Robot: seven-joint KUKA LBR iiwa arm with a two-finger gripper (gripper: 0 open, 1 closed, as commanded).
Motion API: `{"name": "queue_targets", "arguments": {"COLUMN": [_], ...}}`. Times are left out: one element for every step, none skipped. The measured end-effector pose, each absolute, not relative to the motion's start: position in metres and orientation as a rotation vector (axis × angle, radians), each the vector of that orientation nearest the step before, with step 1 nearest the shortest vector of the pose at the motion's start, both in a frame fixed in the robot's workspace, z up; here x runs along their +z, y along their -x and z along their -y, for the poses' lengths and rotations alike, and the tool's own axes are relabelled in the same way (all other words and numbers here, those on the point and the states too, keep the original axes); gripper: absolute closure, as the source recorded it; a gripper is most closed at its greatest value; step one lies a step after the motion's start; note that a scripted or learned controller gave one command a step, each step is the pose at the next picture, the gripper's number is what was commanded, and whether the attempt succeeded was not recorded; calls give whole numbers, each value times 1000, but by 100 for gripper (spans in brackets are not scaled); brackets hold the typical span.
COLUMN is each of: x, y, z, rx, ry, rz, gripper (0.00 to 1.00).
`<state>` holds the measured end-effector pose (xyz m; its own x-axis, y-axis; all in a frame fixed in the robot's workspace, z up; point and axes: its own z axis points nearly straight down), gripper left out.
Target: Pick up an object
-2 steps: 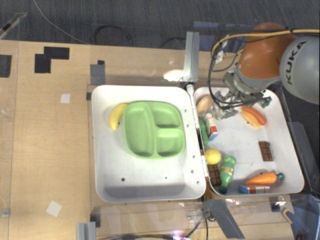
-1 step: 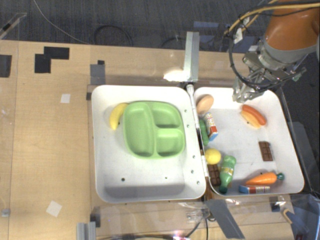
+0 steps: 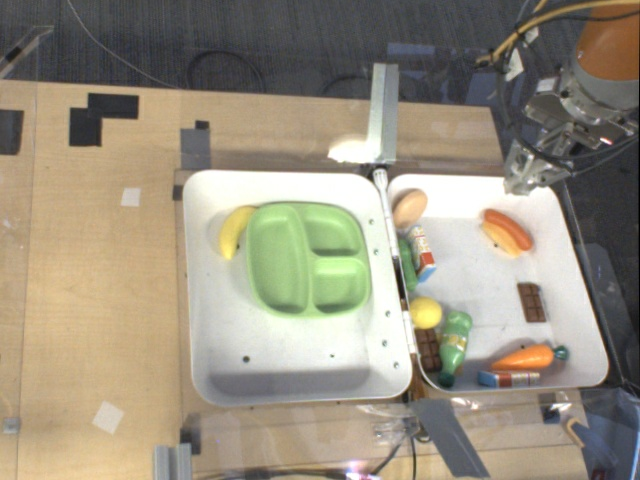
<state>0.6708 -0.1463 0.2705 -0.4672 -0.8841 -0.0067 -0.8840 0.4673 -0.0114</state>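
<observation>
My gripper (image 3: 524, 176) hangs over the far right corner of the right bin (image 3: 575, 268), with nothing visible between its fingers. In that bin lie a hot dog (image 3: 506, 231), an egg-shaped bun (image 3: 409, 207), a small carton (image 3: 423, 251), a lemon (image 3: 426, 313), a green bottle (image 3: 454, 341), a carrot (image 3: 527, 357) and two chocolate bars (image 3: 532, 302). The hot dog is the nearest to the gripper, a little below and left of it. The left bin (image 3: 215, 358) holds a green divided plate (image 3: 305, 257) and a banana (image 3: 235, 230).
A metal post (image 3: 383, 118) stands behind the wall between the two bins. Cables (image 3: 530, 23) trail from the arm at the upper right. A wooden bench (image 3: 90, 298) surrounds the bins.
</observation>
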Motion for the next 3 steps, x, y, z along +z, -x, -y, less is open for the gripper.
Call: {"name": "queue_targets", "arguments": {"x": [270, 97, 118], "y": [-671, -621, -628], "z": [145, 146, 145], "rx": [-7, 9, -13], "ry": [1617, 1490, 1485], "rz": [-2680, -2766, -2746], "gripper": [0, 0, 100]}}
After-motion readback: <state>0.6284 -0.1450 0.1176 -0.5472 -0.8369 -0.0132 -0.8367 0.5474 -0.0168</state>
